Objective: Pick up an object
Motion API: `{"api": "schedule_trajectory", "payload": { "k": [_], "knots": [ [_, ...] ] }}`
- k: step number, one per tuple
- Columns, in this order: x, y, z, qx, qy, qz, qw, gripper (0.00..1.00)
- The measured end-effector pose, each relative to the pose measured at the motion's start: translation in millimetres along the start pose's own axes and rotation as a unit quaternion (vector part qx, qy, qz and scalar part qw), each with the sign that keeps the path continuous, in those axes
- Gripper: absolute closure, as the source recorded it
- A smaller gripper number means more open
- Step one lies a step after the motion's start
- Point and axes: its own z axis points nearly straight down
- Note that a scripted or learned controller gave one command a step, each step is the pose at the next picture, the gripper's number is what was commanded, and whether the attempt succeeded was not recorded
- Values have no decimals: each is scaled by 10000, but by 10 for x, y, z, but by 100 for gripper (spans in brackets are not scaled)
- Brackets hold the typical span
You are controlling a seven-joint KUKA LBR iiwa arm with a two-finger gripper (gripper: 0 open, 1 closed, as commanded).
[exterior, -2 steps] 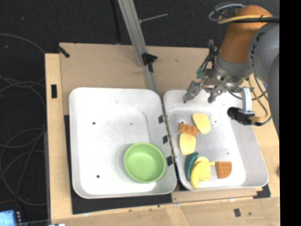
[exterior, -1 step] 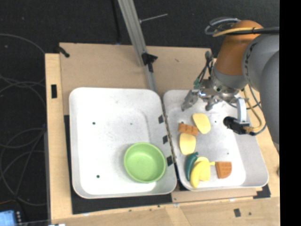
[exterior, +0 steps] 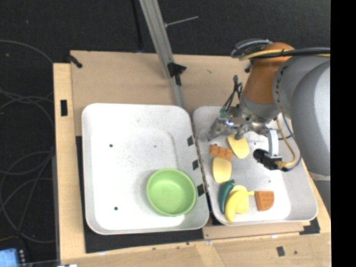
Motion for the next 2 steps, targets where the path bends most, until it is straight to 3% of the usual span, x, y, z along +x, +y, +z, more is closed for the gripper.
{"api": "schedule_trajectory", "payload": {
  "k": [1,2],
  "knots": [
    [-4,13,-140,-22,12,20,10000,100],
    [-11,-15,-589,-27,16,12,10000,100]
  ]
}}
